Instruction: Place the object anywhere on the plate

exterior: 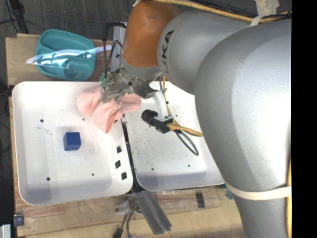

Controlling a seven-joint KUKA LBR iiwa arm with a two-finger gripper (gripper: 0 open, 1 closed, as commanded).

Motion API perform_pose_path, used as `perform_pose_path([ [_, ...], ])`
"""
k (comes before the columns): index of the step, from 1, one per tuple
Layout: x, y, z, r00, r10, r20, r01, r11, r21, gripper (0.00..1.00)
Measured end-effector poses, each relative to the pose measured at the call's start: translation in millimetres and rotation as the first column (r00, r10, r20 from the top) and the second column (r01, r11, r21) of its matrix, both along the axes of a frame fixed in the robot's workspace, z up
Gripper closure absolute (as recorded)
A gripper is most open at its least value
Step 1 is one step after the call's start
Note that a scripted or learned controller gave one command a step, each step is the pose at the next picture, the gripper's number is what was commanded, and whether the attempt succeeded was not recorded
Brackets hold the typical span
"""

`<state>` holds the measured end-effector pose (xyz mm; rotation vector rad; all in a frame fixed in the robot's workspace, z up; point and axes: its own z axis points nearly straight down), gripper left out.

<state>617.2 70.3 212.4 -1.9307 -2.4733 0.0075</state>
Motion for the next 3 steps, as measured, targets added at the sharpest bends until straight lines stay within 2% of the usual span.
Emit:
perform_pose_path([
  [1, -8, 55, -90, 0.982, -0.190, 0.001, 0.190, 0.982, -0.002, 1.00],
  [2, 33, 34, -40, 0.996, -0.087, 0.003, 0.087, 0.996, 0.001, 1.00],
  [3, -26, 87, -38, 0.999, -0.042, 0.002, 0.042, 0.999, 0.000, 1.00],
])
